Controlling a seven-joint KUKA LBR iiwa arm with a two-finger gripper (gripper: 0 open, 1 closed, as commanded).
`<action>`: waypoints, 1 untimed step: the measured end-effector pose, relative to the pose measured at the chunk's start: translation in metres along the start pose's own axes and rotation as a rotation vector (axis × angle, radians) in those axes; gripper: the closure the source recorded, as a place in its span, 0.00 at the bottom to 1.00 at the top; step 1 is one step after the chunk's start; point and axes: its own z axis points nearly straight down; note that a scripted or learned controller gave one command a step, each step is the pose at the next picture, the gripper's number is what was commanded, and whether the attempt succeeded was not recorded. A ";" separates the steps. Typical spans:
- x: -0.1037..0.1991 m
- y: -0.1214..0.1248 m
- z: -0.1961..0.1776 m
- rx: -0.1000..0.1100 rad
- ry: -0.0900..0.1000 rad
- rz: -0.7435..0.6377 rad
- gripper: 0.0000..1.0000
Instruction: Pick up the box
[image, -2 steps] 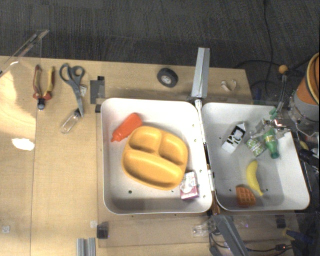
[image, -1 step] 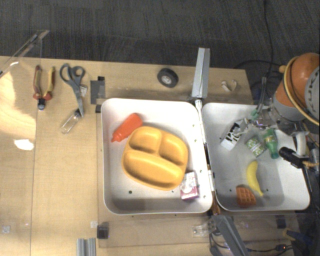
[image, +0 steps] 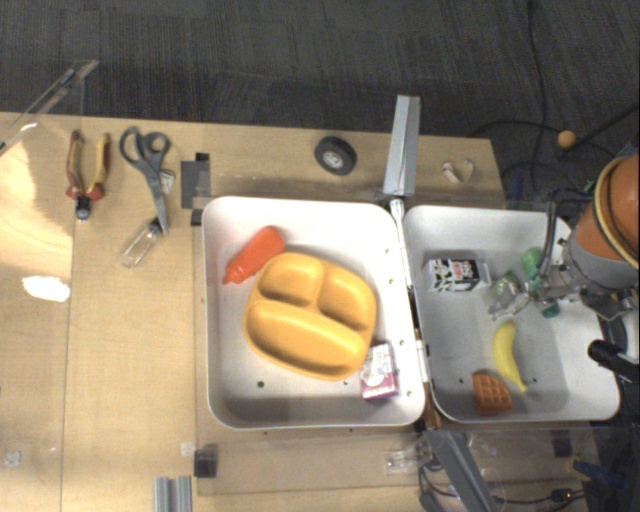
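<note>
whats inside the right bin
In the right bin lie a small black-and-white carton, a banana and a waffle. The gripper hangs over its middle, covering the floor beneath.

A pale wooden counter (image: 110, 350) stands on dark grey carpet (image: 250, 50). Bright glare, perhaps from a lamp overhead, washes its left edge (image: 30, 200).

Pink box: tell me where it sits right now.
The pink box lies in the left bin, at its lower right corner, against the yellow divided tray and beside the wall shared with the right bin.
</note>
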 end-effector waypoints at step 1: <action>0.049 0.061 0.019 -0.004 0.000 -0.079 0.00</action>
